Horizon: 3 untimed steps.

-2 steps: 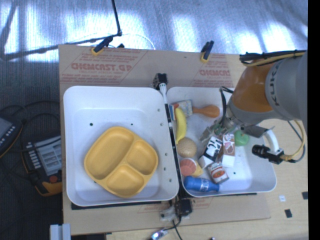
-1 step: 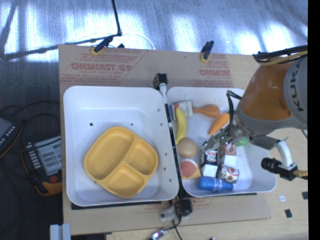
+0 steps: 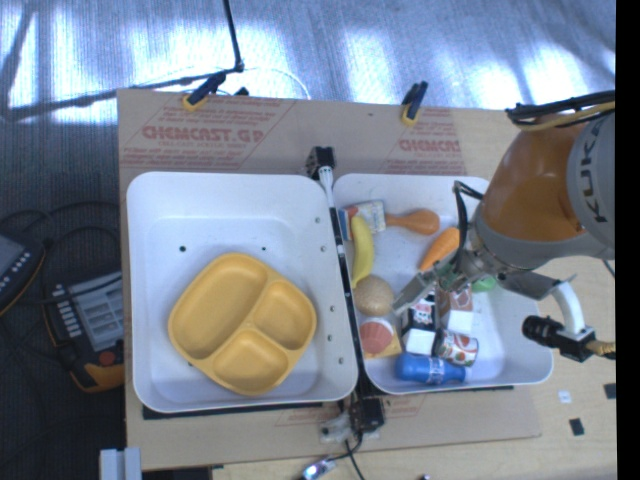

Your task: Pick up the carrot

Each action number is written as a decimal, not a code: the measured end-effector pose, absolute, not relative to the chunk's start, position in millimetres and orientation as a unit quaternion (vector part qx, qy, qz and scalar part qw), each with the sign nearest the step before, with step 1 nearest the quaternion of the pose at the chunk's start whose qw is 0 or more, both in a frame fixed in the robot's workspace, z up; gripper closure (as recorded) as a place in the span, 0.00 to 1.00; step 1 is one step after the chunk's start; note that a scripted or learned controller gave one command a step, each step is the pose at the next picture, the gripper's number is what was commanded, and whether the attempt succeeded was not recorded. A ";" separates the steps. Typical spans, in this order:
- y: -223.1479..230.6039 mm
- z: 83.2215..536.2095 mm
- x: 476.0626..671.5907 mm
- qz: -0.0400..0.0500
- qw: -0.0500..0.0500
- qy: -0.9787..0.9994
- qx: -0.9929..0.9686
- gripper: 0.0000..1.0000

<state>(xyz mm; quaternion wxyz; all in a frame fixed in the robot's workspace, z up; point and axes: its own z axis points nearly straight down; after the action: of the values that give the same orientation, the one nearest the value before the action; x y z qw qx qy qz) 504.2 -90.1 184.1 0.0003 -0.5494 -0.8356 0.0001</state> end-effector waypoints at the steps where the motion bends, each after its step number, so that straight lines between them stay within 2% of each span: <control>1: -114.7 128.5 559.2 0.001 0.000 -0.856 -0.517 0.00; 2: -106.6 123.0 668.5 0.000 -0.001 -0.828 -0.561 0.00; 3: -139.3 89.2 649.8 -0.002 -0.003 -0.884 -0.468 0.00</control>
<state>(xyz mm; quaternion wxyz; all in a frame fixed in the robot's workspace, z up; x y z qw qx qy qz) 649.8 -139.3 89.2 -0.0033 -0.4677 -0.8839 -0.0017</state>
